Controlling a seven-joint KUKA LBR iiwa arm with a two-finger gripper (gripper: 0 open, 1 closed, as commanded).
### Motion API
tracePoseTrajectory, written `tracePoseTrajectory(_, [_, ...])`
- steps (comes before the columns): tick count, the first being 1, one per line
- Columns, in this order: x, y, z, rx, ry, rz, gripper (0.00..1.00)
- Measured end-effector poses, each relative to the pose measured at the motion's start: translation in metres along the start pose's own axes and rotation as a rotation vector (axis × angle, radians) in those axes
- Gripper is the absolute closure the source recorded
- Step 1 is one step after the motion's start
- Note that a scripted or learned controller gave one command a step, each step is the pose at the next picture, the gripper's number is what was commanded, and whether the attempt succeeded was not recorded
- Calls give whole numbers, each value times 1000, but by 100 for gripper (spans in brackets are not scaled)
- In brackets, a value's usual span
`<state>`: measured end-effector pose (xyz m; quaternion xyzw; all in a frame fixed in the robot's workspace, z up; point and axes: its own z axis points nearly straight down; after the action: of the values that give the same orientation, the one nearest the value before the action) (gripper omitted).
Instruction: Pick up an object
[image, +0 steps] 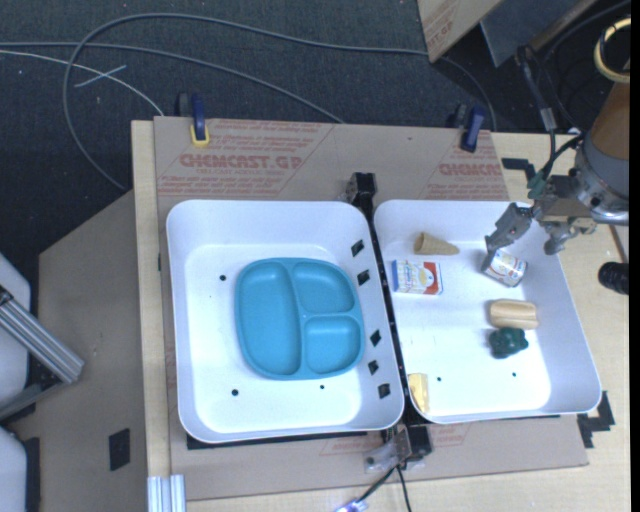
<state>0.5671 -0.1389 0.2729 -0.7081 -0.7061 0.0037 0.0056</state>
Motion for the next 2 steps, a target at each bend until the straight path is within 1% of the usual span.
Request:
tracePoseTrajectory(1, [0,2,-7,-12,-2,-3,0])
tracePoseTrajectory(2, [-1,5,36,-8,-1,-3,0])
